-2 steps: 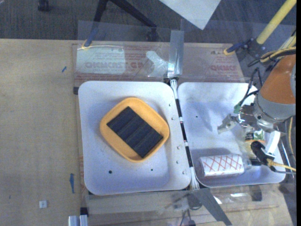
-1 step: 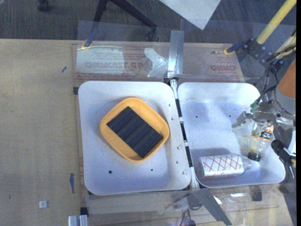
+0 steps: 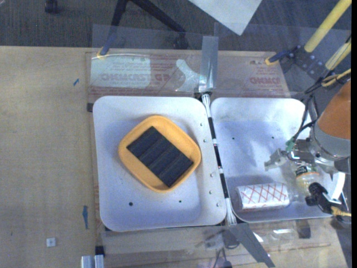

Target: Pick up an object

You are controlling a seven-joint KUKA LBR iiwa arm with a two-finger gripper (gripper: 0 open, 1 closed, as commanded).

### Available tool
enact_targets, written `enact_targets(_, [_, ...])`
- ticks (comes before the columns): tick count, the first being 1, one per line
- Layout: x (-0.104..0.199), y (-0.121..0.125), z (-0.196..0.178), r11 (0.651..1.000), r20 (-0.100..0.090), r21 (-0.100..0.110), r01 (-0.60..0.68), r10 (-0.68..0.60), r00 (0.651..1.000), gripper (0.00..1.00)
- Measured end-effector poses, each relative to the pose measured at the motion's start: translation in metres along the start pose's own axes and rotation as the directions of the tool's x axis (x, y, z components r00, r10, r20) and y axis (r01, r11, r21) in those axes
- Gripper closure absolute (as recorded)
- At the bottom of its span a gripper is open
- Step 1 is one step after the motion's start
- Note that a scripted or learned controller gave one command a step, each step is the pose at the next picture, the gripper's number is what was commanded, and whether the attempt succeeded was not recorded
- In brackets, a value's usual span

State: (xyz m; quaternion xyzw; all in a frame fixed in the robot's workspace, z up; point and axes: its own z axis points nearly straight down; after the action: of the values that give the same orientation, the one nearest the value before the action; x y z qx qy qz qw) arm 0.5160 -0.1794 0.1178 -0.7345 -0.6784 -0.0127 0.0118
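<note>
Red-checked white box [image 3: 263,196] lies lower right of frame in right bin [image 3: 245,127], just left of my claw [image 3: 304,172]; finger spacing unclear; I should centre over it, then descend

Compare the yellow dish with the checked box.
The yellow dish sits in the left bin; the checked box lies in the right bin, near its front edge. The dish is larger, rounded, with a dark ribbed centre; the box is smaller, rectangular, white with red lattice. Both lie flat.
</note>
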Motion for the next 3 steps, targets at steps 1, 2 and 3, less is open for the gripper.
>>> enact_targets(1, [0.002,0.017,0.009,1.0,-0.005,0.002,0.005,-0.005,1.0,0.0])
enact_targets(2, [0.006,0.069,0.016,0.994,-0.006,0.01,0.107,-0.107,0.994,0.0])
enact_targets(3, [0.006,0.088,0.017,0.98,-0.001,-0.009,0.2,-0.2,0.98,0.0])
